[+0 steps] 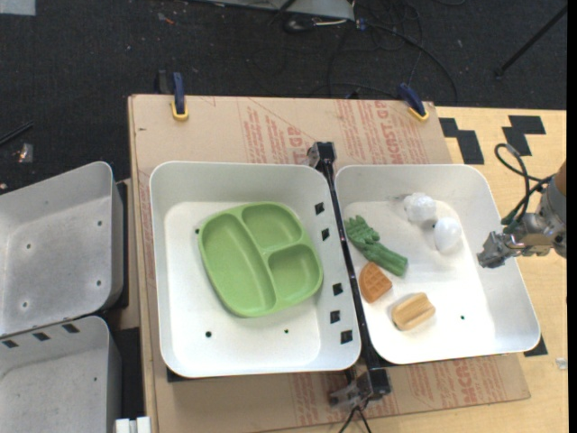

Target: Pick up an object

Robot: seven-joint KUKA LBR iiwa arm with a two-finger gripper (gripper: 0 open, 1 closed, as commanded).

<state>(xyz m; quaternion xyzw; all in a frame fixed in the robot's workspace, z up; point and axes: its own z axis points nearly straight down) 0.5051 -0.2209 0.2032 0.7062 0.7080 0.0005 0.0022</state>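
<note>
green toy [376,247] lies diagonally, leafy end toward the upper left.

The arm [552,219] is cut off by the right edge. Its end effector [494,251] is too small and blurred to read. The grey trays [54,242] at left run off the frame.

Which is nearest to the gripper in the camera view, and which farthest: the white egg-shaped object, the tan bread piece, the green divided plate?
From the gripper:
1. White egg-shaped object, right bin, upper part.
2. Tan bread piece, right bin, lower middle.
3. Green divided plate, left bin.
</note>
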